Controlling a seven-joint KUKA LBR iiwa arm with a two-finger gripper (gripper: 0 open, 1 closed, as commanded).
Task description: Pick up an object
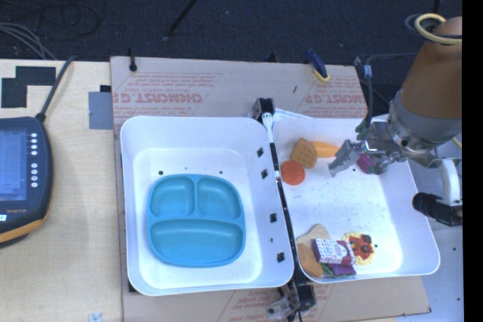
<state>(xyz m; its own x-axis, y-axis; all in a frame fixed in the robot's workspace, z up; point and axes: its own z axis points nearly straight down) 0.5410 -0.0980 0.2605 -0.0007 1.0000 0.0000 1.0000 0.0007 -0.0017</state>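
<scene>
Over the right white bin (407,237), the pincer (361,159) hangs w/ a small purple object (367,162) at its fingers; grip can't tell.

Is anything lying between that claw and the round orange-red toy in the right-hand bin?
Nothing visible blocks it. The gripper sits over the right bin, and the floor between it and the orange-red toy looks bare. The waffle-like piece lies just above that line, close to the toy.

blue plate (196,230), white bins (192,136), orange ball (293,173).
</scene>
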